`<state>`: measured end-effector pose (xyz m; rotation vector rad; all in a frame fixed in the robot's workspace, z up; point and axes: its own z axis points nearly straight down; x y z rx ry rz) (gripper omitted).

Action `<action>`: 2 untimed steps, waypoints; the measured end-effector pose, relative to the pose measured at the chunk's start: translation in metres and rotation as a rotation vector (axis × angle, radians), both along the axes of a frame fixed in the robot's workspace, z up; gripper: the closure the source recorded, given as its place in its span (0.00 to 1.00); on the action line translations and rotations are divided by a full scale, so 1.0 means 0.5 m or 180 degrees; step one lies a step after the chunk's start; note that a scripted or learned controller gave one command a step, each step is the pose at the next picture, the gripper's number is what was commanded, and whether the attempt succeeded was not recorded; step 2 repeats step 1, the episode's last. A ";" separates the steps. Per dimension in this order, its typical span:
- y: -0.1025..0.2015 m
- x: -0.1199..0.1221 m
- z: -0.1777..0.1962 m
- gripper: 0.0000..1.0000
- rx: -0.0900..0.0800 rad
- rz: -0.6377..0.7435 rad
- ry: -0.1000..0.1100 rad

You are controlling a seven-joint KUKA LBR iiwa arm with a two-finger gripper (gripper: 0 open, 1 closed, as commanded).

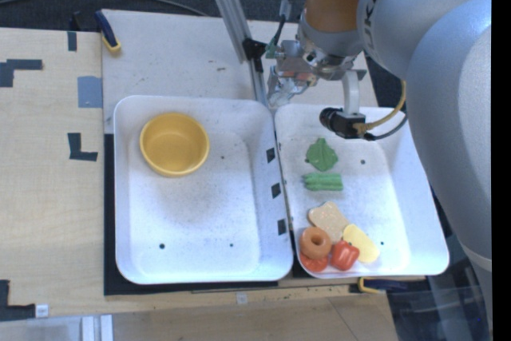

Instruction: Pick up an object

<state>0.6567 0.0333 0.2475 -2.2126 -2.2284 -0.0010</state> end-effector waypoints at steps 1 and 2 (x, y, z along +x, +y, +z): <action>0.121 0.020 -0.003 1.00 0.0000 0.0001 0.0000; 0.121 0.020 -0.003 1.00 0.0000 0.0001 0.0000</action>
